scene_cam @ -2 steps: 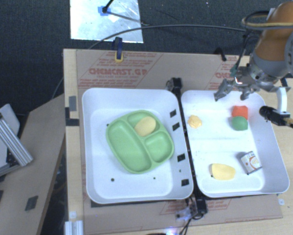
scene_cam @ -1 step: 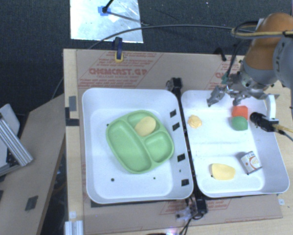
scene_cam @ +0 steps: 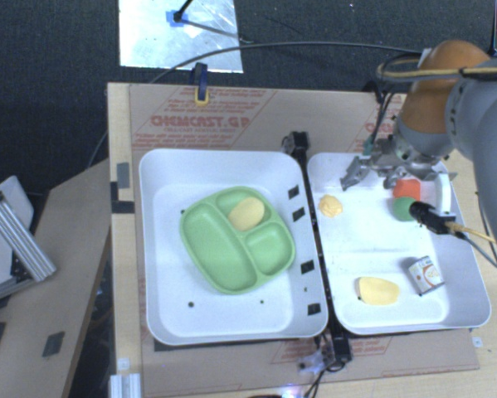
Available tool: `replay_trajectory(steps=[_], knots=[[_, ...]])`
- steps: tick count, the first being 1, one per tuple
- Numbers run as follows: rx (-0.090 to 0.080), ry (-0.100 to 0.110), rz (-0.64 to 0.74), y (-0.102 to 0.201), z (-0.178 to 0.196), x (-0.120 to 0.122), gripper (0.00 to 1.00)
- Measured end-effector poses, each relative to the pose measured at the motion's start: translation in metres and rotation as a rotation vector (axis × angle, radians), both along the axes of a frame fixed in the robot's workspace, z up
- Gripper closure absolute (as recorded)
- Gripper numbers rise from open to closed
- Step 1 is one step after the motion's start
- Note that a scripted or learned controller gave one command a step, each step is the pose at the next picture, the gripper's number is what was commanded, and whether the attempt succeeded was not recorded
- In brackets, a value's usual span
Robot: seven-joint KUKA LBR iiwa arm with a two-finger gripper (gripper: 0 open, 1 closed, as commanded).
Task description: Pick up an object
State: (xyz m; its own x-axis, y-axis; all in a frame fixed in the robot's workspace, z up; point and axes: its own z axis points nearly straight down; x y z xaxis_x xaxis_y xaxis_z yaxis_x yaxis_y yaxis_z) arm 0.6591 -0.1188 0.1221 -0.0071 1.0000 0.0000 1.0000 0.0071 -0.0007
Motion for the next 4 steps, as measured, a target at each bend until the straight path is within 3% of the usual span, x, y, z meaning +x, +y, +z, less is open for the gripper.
replay_trajectory(steps=[1, 4], knots=[[-0.001, -0.006, 0.001, 0.0, 0.014, 0.002, 1.0], [-0.001, -0.009, 0.0, 0.005, 0.18, 0.0, 1.0]])
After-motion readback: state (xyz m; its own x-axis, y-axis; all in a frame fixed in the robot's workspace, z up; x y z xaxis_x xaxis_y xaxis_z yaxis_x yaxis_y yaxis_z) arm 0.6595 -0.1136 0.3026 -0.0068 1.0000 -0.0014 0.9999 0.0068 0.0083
